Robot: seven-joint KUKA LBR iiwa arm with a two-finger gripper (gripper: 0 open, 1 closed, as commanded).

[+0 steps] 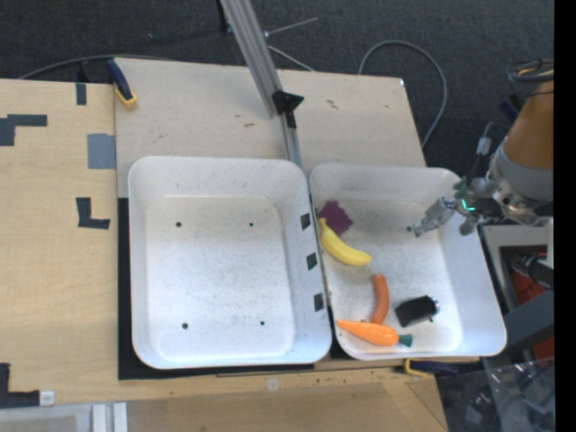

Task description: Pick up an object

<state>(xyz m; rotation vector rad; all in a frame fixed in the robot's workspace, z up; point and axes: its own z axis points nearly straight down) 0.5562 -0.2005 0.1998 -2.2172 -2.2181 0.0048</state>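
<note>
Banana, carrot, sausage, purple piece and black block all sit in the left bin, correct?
Wrong bin. The camera view shows the banana, carrot, sausage, purple piece and black block all in the right bin.

Two white bins are seen, the left bin (216, 259) finely speckled with dark flecks (four black dots among them). In the right bin (468, 282), a purple piece (336, 214) and a yellow banana (342, 247) are shown near the left wall; a red-orange sausage (380, 297), an orange carrot (369, 332) with a green tip and a black block (417, 310) are shown toward the front edge.
</note>
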